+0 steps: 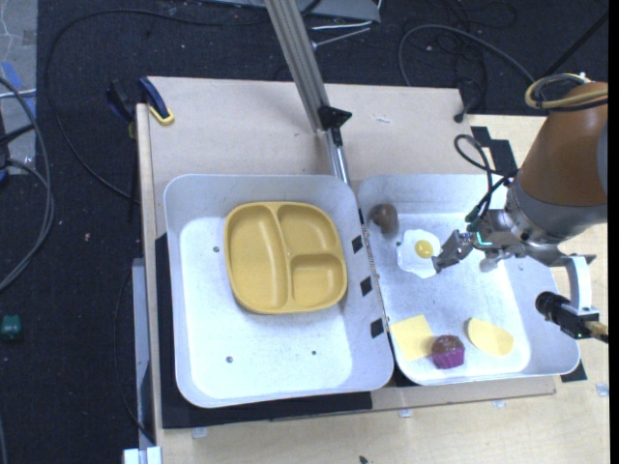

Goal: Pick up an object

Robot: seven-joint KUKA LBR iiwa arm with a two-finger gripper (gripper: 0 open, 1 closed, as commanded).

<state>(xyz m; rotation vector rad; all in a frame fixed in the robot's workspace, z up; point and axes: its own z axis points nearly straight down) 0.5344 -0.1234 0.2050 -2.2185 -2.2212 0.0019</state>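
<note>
The right bin (542, 351) holds a fried egg (419, 252), a brown round piece (385, 217), a yellow cheese slice (412, 336), a purple piece (447, 351) and a yellow oval piece (489, 336). My gripper (451, 252) hangs over this bin, just right of the fried egg and pointing toward it. One dark finger (453, 249) lies close to the egg's edge. Nothing shows between the fingers.
The left bin (193, 356) carries a yellow divided plate (285, 256). A grey metal pole (305, 61) slants down to the seam between the bins. Cables lie on the dark floor around the bench. The arm's bulk covers the right bin's far right side.
</note>
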